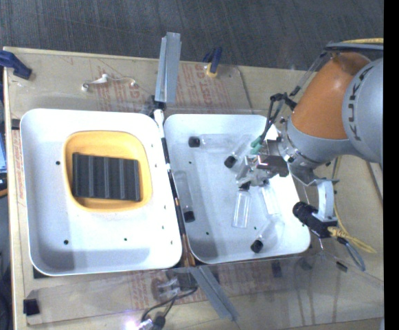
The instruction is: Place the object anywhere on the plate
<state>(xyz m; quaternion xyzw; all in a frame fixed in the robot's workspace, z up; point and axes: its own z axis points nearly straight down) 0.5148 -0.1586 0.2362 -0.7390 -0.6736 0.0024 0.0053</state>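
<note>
the plate (107, 144), yellow with a dark ribbed rectangle in its middle, is lying in the left bin (41, 205), a little toward that bin's far side. which thing is the task's object is hard to say; the right bin (206, 246) is holding only small items: a dark piece (194, 141) near its far left corner, another (189, 216) by its left wall, and a third (257, 245) near its front right, all well apart from the plate. the hand (243, 210) is hanging over the middle of the right bin, its clear fingers (241, 208) pointing down toward the bin floor and standing apart, released, with nothing visible between them. above them the metal wrist parts with a green cable are sitting under the grey arm (336, 108) with its orange band, which is reaching in from the right. both bins are sitting side by side on the tabletop (82, 67), touching along a dark divider. blue clamps (12, 62) are gripping the tabletop's far edge, and a grey metal bar (167, 66) is standing behind the gap between the bins.
</note>
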